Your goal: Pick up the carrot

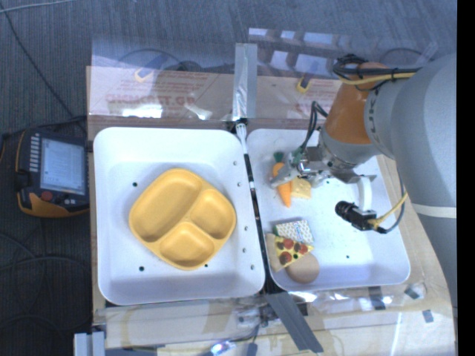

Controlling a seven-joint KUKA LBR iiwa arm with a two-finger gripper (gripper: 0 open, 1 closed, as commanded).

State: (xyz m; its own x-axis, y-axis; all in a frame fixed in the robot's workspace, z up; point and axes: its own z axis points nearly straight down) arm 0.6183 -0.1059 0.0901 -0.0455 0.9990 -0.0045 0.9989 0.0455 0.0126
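Reaching into the right bin (386, 262), the gripper (306, 163) sits low over the carrot (283, 192).

The carrot lies in the left part of the right bin, close to the divider, touching a pale yellow piece (300, 188) on its right. Its long axis appears to run near-to-far, green top (279, 156) at the far end. The carrot's orange body lies just left of and nearer than the gripper. The gripper's state cannot be told. The yellow tray (182, 217) occupies the left bin (111, 273), well apart.

dark grey carpet (89, 13), loose cables (44, 80)
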